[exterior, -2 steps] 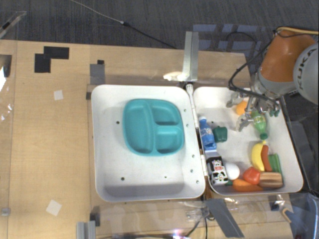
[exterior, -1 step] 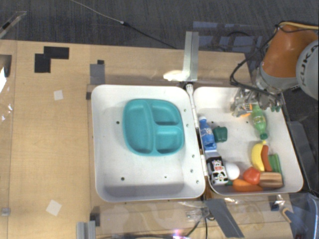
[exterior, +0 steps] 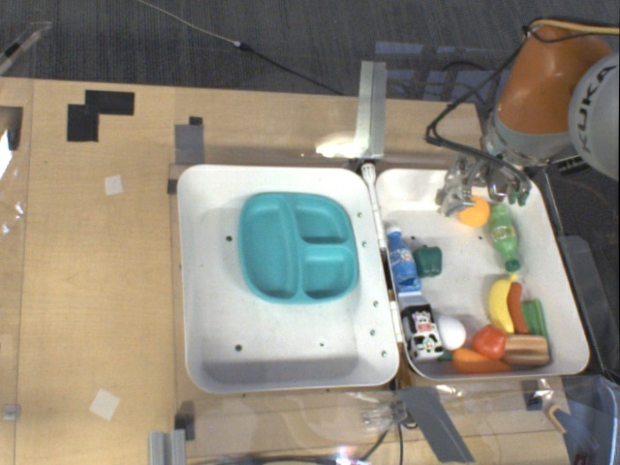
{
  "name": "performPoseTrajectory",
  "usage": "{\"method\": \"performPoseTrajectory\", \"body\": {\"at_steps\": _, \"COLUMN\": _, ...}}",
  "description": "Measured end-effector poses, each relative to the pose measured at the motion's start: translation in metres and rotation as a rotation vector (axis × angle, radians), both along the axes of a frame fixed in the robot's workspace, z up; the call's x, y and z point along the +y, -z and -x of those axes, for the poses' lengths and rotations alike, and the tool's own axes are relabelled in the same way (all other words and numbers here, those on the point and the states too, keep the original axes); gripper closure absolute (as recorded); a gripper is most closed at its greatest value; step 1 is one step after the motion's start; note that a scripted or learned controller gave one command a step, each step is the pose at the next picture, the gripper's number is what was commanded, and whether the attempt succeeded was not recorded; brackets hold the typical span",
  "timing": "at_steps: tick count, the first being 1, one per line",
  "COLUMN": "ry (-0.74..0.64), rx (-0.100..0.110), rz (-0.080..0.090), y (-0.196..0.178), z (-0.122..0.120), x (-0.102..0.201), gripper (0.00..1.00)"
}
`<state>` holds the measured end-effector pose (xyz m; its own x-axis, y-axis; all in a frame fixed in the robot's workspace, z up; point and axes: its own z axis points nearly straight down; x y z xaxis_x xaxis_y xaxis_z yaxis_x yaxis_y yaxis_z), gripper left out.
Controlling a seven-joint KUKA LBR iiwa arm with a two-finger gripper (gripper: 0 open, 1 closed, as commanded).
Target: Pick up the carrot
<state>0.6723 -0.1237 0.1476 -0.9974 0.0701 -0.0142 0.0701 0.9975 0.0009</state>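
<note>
The robot's gripper (exterior: 475, 194) is hanging over the top of the right bin (exterior: 572, 303), just above a small orange piece (exterior: 474, 213) (I cannot tell if its fingers are open or shut). A green bottle (exterior: 502, 235) is lying just beside it. The carrot (exterior: 478, 360) is lying far down at the bottom edge of that bin, touching a red pepper (exterior: 489, 340). A teal plate (exterior: 296, 246) is sitting in the left bin (exterior: 208, 289).
</note>
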Motion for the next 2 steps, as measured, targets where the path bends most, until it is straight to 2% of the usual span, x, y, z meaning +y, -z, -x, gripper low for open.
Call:
{"method": "performPoseTrajectory", "body": {"at_steps": 1, "ry": 0.215, "rx": 0.004, "rz": -0.003, "y": -0.020, "z": 0.045, "x": 0.037, "gripper": 1.00}}
{"method": "performPoseTrajectory", "body": {"at_steps": 2, "ry": 0.163, "rx": 0.004, "rz": -0.003, "y": -0.040, "z": 0.079, "x": 0.067, "gripper": 1.00}}
